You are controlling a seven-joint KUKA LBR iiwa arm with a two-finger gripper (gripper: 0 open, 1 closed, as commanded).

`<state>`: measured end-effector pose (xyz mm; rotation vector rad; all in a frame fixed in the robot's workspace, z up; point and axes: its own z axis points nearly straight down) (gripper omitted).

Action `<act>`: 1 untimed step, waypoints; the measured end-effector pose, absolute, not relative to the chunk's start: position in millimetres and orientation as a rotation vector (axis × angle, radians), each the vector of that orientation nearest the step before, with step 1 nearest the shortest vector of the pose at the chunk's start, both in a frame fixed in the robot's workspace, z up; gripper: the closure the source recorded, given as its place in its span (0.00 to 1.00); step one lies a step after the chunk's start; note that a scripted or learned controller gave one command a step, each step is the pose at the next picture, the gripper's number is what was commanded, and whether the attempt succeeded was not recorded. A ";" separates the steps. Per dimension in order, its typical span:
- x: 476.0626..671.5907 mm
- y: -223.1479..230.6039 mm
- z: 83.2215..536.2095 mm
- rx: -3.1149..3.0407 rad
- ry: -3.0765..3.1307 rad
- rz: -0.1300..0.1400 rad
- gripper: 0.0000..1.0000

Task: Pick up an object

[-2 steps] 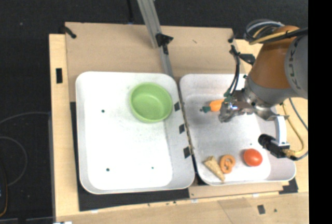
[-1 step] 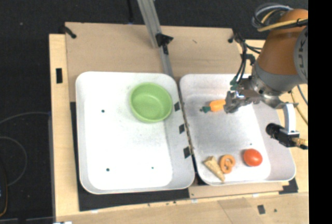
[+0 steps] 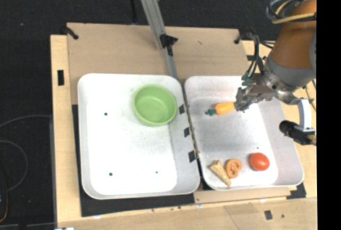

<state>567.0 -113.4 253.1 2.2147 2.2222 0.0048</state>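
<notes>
touching carrot hand, tomato near, bowl apart

Orange carrot, green at its left tip, lies roughly level in the upper middle of the right bin, its right end touching the gripper. Whether it is gripped cannot be determined. Red tomato rests near that bin's lower right corner. Orange pretzel-shaped item lies just left of the tomato. Tan wedge touches the pretzel's left side, near the bin's front wall.
</notes>
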 end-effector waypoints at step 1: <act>562.4 -61.4 262.0 2.212 2.230 0.005 1.00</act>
